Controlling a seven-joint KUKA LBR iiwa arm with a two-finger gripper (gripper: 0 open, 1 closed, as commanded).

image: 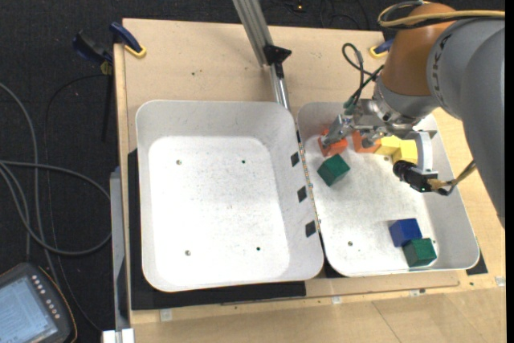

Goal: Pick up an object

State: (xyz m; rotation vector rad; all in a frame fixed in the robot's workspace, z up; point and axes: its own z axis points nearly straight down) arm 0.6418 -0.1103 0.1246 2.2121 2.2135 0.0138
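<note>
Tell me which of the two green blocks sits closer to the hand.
The green block at the right bin's upper left, just below the hand and beside the orange pieces. The other green block lies at the near right corner, against the blue block.

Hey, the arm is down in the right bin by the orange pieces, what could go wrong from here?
1. The gripper sits over a tight cluster: orange blocks, a yellow block and a green cube. It may nudge neighbours or catch two at once.
2. The cluster lies near the right bin's inner wall, so the approach could clip the rim.
3. The wrist hides the contact point, so a missed grasp might go unnoticed.
</note>
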